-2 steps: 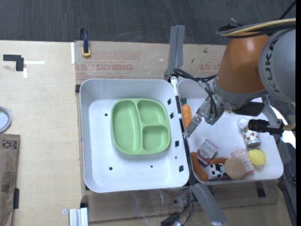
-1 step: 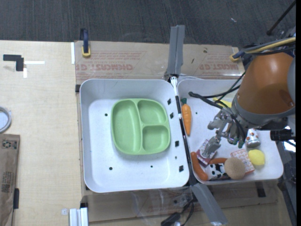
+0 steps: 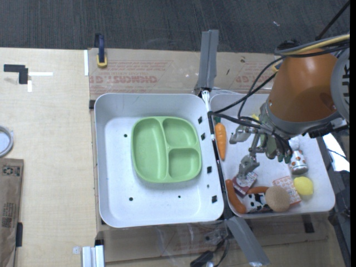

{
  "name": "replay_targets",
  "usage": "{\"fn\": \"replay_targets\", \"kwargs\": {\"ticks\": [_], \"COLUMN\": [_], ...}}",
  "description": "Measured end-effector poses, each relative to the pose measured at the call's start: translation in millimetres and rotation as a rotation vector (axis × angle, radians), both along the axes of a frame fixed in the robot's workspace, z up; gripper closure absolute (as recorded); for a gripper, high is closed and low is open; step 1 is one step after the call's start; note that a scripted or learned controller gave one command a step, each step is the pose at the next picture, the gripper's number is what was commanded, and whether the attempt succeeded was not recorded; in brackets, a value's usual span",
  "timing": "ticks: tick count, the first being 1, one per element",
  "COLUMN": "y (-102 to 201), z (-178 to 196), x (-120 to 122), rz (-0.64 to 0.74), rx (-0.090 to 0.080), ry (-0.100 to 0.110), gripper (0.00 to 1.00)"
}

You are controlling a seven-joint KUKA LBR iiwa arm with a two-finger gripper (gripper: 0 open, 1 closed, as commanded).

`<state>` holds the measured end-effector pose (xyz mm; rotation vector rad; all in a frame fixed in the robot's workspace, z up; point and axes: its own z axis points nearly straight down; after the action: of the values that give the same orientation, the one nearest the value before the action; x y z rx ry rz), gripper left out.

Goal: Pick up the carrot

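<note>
While the arm reaches in from the right: a counter (image 3: 44, 121) carries two shallow white bins side by side
Left bin (image 3: 111, 204): holds a green divided plate (image 3: 166, 148) near its centre; three compartments, nothing in them
Right bin (image 3: 320, 202): crowded with small things along its near edge
Carrot (image 3: 221, 140): orange, lying lengthwise against the right bin's left wall, near the far left corner; nothing touching it from above
Arm (image 3: 303, 88): grey with an orange band, over the right bin's far right part
Gripper (image 3: 249, 163): pointing down toward the bin's middle, right of the carrot and apart from it; whether the jaws are released or clenched cannot be told
Other things: a yellow lemon (image 3: 303, 186) and a round tan ball (image 3: 278, 198) near the near right corner; a small can (image 3: 298, 163) just beyond the lemon
</note>
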<state>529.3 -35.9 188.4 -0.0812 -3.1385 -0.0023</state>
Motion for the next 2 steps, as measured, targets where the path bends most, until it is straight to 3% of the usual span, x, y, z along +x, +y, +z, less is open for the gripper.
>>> {"fn": "replay_targets", "kwargs": {"ticks": [1,2], "y": [-23.1,5.3], "z": [-0.3,0.1], "x": [41.5,7.4], "rz": [-0.347,-0.219], "rx": [-0.002,-0.001], "ry": [0.000,0.003], "gripper": [0.00,0.00]}}
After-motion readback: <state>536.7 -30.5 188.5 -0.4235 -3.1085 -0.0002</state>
